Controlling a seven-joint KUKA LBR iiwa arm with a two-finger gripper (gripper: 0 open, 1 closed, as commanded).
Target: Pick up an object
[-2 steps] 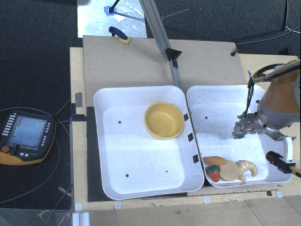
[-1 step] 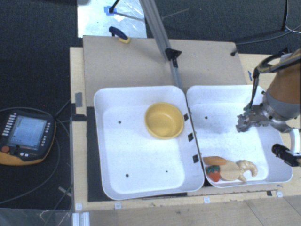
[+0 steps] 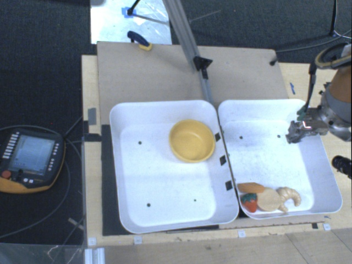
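Food-shaped toys huddle in the near corner of the right bin (image 3: 330,187): an orange piece (image 3: 250,187) at the back left of the cluster, a red piece with a green bit (image 3: 250,205) just in front of it, a pale round disc (image 3: 269,200) touching both, and a tan croissant-like piece (image 3: 290,195) pressed against the disc's right side. All four lie on the bin floor, close against its near wall.

Beyond the disc, well up the same bin, the jaws (image 3: 297,131) hang over its far right part, near the right wall and well apart from the cluster. Nothing shows between them; how wide they stand cannot be told from this slanted look. The grey arm (image 3: 336,110) reaches in from the right behind them.

Left of the disc, across the dividing rims, the left bin (image 3: 132,202) holds a yellow bowl (image 3: 191,140), upright, in its far right part.

Both bins rest on the desk (image 3: 236,65). A metal pole (image 3: 184,29) slants across the desk's far side. Far left of the bowl, off the desk, a control pendant (image 3: 30,158) lies on the dark floor.
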